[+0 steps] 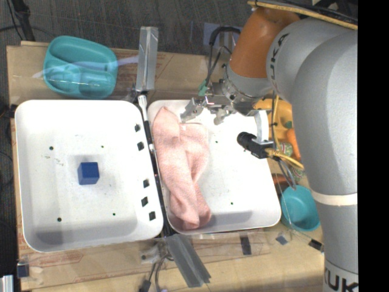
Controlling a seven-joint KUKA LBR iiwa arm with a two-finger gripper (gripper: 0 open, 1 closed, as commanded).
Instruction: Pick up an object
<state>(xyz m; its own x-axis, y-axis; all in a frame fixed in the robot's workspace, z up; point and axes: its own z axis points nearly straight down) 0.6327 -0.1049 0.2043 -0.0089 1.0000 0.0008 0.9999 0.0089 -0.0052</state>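
Pink towel [182,169] lies limp just below the end effector [203,109], whose fingers look spread with nothing between them. A shallow pinch could slip off the loose cloth.

Arm [316,102] cropped at top and bottom edges, covering right bin's [243,221] far right corner.

Pink towel [182,169]; blue cube [89,173]; white bins [36,163].
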